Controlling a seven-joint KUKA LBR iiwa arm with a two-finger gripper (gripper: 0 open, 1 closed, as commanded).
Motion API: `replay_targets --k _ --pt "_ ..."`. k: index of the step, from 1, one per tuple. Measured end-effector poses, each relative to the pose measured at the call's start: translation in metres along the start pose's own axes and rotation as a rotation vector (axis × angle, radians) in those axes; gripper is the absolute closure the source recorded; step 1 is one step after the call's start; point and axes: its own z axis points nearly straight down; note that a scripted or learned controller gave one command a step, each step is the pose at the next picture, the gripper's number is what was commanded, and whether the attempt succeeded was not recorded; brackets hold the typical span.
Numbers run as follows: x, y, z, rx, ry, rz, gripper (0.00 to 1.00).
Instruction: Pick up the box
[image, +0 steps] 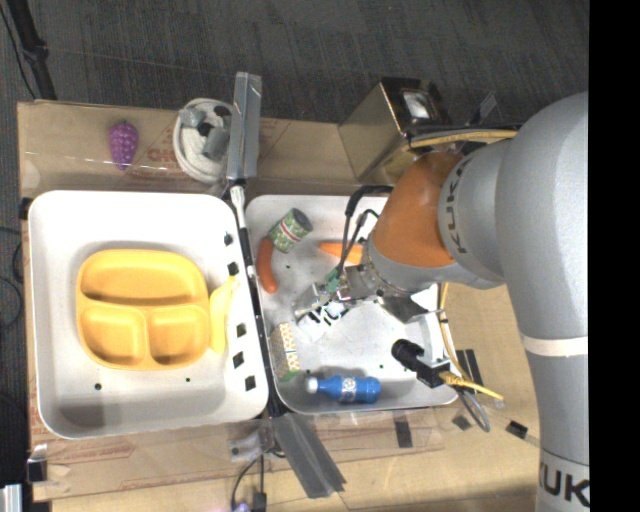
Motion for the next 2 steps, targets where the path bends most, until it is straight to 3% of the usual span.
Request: replay_targets --k 1,2 --pt "0.013 0.048 0.007 -0.014 -0.006 0.076 0.0" --pt "0.028 -0.016 0.007 -0.028 -0.012 -0.171 0.0"
